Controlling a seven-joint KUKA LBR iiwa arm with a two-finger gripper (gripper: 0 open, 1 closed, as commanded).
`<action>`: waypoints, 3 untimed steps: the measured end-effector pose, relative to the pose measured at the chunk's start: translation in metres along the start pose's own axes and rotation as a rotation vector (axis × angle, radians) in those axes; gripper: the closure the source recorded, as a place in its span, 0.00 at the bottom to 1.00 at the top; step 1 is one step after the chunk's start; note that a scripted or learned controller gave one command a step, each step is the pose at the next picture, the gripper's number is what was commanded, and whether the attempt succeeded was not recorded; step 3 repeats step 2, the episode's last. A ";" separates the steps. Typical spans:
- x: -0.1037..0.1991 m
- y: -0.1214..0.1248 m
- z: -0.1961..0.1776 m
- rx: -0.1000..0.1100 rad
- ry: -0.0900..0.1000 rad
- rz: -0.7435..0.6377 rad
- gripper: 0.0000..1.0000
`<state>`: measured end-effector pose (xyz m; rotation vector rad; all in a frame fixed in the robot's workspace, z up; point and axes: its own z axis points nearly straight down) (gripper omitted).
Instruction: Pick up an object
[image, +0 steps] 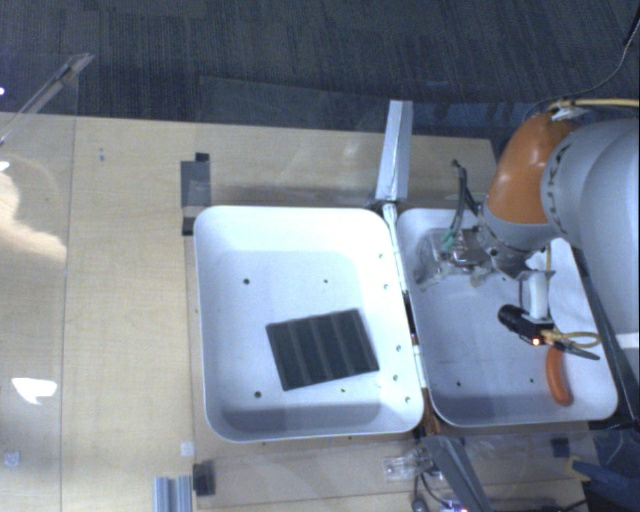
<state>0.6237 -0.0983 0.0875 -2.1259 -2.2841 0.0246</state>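
Note:
A black ribbed rectangular mat (322, 348) lies flat in the left bin (230, 300), toward its front. My gripper (442, 260) is low in the far left corner of the right bin (470, 390), close to the wall between the bins. It looks metallic and blurred, and nothing can be made out in it. A slim orange thing (558, 382) lies near the right bin's front right corner, well away from the gripper.
The grey arm with its orange band (525, 170) reaches in over the right bin's far right side. A metal post (394, 150) stands behind the gap between the bins. Wooden bench top surrounds both bins.

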 end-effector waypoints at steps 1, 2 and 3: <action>-0.067 0.025 -0.044 0.043 0.022 0.027 0.00; -0.076 -0.027 -0.001 -0.035 -0.003 0.151 0.00; -0.076 -0.027 -0.001 -0.035 -0.003 0.151 0.00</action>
